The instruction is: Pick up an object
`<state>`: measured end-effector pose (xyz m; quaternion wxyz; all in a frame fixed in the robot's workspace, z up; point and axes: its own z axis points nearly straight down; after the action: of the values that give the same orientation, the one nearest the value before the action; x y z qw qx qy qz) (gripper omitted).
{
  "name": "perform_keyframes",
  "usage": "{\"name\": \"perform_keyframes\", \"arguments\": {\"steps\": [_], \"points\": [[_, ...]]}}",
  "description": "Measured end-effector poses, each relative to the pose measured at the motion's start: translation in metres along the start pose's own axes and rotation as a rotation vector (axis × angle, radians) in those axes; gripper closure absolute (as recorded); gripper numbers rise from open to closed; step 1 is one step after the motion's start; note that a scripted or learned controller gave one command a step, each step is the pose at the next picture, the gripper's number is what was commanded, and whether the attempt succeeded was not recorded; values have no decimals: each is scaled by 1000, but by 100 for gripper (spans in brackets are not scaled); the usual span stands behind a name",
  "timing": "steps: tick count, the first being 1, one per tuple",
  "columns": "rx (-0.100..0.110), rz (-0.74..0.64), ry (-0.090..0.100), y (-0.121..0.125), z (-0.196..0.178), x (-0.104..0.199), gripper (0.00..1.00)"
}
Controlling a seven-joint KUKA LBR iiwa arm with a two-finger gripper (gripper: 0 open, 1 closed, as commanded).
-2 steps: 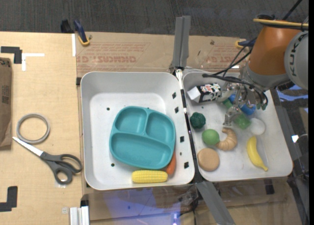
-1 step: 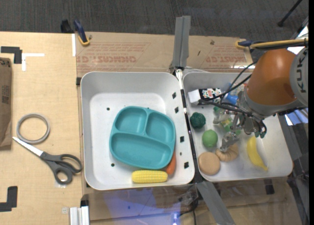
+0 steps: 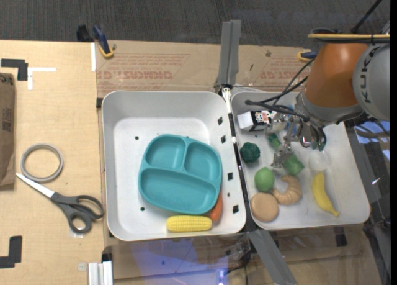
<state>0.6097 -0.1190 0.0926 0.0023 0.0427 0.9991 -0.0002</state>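
Note:
My gripper [image 3: 285, 151] hangs low over the right bin [image 3: 347, 215], below the arm's orange band [image 3: 335, 72]. Its tip sits just above a small green piece [image 3: 293, 166], and I cannot see whether they touch. Around it lie a dark green broccoli [image 3: 250, 152], a green lime [image 3: 264, 179], a tan croissant [image 3: 289, 189], a round bun [image 3: 265, 207] and a yellow banana [image 3: 324, 194]. A pale clear item [image 3: 317, 161] lies right of the green piece.
The left bin [image 3: 118, 122] holds a teal divided plate [image 3: 180, 175], a corn cob [image 3: 189, 223] and an orange carrot [image 3: 216, 209]. A white and black tag [image 3: 251, 118] lies at the right bin's far left. Scissors [image 3: 65, 203] and a tape roll [image 3: 41, 162] rest on the bench.

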Motion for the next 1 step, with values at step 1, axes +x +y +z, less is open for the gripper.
{"name": "perform_keyframes", "arguments": {"steps": [1], "points": [[0, -25, 2, 20, 0, 54, 0]]}}
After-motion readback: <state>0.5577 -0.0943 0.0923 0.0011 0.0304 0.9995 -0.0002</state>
